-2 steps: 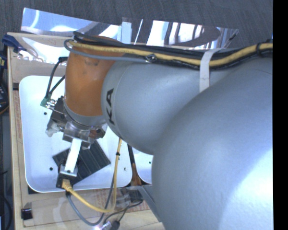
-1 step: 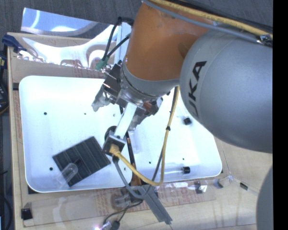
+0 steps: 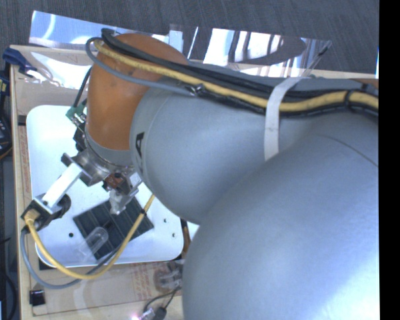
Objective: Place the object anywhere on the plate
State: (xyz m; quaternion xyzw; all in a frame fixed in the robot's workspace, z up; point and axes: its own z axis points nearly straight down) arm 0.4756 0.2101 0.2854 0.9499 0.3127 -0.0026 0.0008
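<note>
Black ridged object [image 3: 113, 227] in bin, directly beneath end effector [image 3: 119, 202]

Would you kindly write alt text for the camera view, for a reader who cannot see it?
A large grey robot arm with an orange band reaches from the right across the bench, its gripper low over a dark, flat ribbed object lying in the left white bin. A yellow cable loops along the bin's near edge.
</note>
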